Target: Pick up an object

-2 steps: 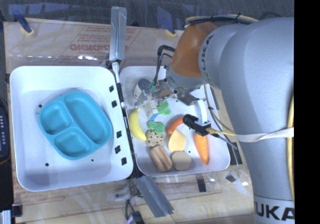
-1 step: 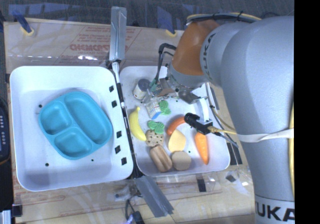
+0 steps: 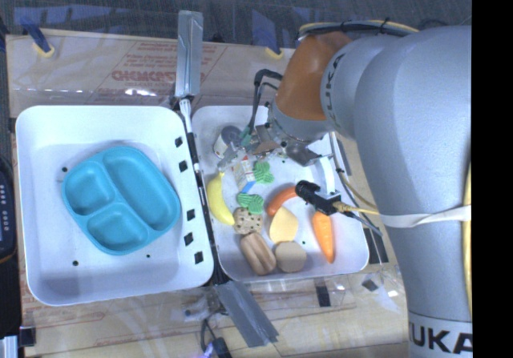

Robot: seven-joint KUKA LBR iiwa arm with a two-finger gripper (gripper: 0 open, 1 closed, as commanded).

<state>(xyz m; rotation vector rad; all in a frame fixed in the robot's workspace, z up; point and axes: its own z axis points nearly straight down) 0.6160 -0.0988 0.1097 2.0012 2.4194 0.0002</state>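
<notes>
The right bin [image 3: 353, 257] holds several toy foods. A yellow banana [image 3: 216, 198] lies along its left wall. A green leafy piece [image 3: 250, 203] and a speckled cracker [image 3: 247, 222] sit beside it. Toward the front lie a brown bread loaf [image 3: 257, 252] and a tan round piece [image 3: 291, 256]. A pale yellow wedge [image 3: 283, 226], a red-orange sausage [image 3: 277, 199] and an orange carrot [image 3: 322, 236] sit right of centre. My gripper [image 3: 239, 154] is low in the bin's back left part, over a small green and blue piece [image 3: 260, 172]. I see nothing clearly held.
The left bin [image 3: 32, 188] holds a blue divided plate [image 3: 120, 199]. The grey arm with its orange band [image 3: 309, 84] covers the right bin's back and right side. A metal divider [image 3: 189, 60] runs between the bins.
</notes>
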